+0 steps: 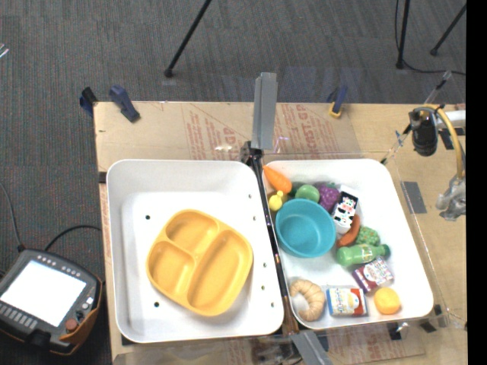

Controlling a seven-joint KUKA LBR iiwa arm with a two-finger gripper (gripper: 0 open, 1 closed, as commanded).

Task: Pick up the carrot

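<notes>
The carrot [277,179], small and orange, lies in the far left corner of the right bin [407,226], close to the wall between the two bins. A small yellow fruit [275,201] sits just in front of it and a green fruit [307,192] just to its right. A teal bowl [304,228] stands in front of these.
The right bin also holds purple grapes [329,196], a cow-print carton [345,207], a green bottle [362,252], a bagel [308,297], a small box [346,301] and an orange [387,301]. A yellow divided plate [200,261] lies in the left bin [129,196]. A grey post [265,116] rises behind the bins.
</notes>
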